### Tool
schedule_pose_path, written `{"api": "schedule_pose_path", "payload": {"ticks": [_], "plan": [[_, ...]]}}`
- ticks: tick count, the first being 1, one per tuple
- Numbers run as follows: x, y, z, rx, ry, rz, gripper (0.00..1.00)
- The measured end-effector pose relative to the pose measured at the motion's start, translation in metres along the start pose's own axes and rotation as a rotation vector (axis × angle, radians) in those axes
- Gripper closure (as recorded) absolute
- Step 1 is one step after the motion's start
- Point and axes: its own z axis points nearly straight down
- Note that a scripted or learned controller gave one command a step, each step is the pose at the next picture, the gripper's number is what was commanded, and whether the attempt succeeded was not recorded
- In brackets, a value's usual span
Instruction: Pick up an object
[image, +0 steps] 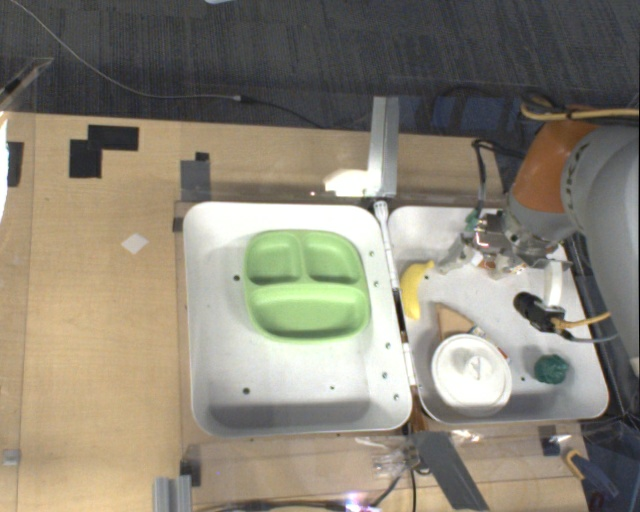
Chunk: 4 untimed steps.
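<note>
The gripper (497, 252) hung low over the back of the right bin (590, 400), and honestly I couldn't tell its state. The arm (590, 180) bent in from the right above it. A banana (412, 287), white bowl (470, 371), brown block (452, 321) and green ball (550, 370) lay there; a green tray (304, 283) filled the left bin (210, 330).

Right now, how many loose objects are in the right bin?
4: banana at the left wall, brown piece beside it, white bowl in front, green ball at front right. The arm may hide others.
</note>
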Motion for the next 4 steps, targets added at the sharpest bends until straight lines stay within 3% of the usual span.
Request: {"api": "schedule_pose_path", "payload": {"ticks": [1, 2, 3, 4], "plan": [[0.027, -0.036, -0.001, -0.013, -0.006, -0.286, 0.0], [0.032, -0.062, -0.002, -0.014, -0.006, -0.284, 0.0], [0.031, -0.037, -0.032, -0.01, -0.006, -0.211, 0.0], [0.043, -0.076, -0.002, -0.016, -0.007, -0.172, 0.0]]}}
